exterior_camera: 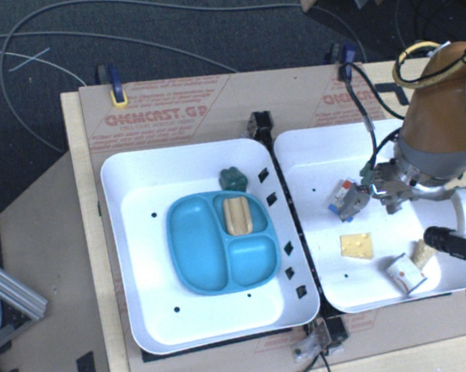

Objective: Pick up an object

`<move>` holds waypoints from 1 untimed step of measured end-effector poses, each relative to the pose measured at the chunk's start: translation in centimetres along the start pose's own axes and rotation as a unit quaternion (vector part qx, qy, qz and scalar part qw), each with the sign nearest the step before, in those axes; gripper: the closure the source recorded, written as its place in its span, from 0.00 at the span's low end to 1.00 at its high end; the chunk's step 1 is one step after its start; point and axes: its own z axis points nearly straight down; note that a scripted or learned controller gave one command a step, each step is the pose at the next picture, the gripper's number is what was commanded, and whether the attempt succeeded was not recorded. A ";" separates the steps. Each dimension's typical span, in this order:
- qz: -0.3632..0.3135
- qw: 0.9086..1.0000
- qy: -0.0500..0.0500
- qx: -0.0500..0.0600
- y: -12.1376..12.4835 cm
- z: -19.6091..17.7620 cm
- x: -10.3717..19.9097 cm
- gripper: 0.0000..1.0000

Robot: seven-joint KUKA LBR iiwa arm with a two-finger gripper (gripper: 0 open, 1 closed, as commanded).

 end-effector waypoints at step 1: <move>0.000 1.000 0.000 -0.001 -0.4 4.8 -0.8 0.00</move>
